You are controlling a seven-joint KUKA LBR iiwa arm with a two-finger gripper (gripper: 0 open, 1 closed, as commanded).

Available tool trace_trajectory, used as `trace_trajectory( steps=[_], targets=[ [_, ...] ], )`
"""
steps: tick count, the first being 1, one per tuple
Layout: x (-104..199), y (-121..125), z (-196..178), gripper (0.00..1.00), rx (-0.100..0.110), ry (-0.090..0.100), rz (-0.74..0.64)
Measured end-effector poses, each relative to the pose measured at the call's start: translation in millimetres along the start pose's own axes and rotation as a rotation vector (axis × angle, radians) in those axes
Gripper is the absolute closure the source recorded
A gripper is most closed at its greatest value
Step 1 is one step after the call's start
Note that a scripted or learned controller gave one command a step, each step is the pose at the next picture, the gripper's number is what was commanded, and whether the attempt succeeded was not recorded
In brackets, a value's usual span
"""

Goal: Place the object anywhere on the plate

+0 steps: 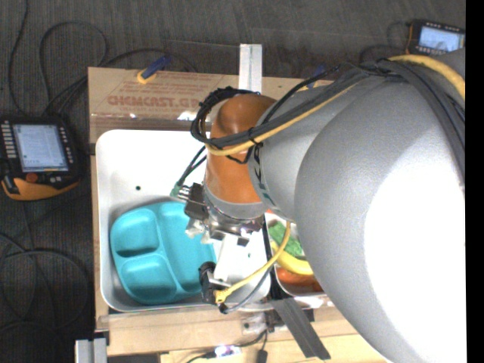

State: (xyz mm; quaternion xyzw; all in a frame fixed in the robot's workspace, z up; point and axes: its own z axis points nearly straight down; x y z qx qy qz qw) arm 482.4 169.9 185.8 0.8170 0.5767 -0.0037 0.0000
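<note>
The arm (363, 203) is reaching in from the right and covering most of the right bin (302, 301). Its orange band (236, 157) is standing over the back of the gap between the two bins. Below the band the gripper (224, 237) is hanging over the right edge of the plate (147, 259). The wrist is hiding the gripper's tip, so I cannot tell whether it is spread, pressed together or pinching anything.

The plate is teal and divided into compartments. It is lying flat in the front half of the left bin (144, 157), near the front wall. The compartments that are showing are lying bare.

In the strip of the right bin that is showing between gripper and arm, three things are lying close together: a green thing (281, 233) at the back, a yellow thing (296, 265) just in front of it, and an orange thing (295, 282) nearest the front wall. I cannot tell which of them is the object. All three are lying in the right bin, apart from the plate.

A sheet of cardboard (151, 97) is lying on the surface (166, 320) behind the left bin. A pendant (38, 153) with a lit screen is lying on the floor (45, 278) to the left, among cables.
</note>
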Motion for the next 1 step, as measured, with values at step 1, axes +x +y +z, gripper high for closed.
trace_trajectory(
  steps=[1],
  targets=[
    [-18.3,6.2,20.7,1.0,0.001,0.001,-0.235]
  ],
)
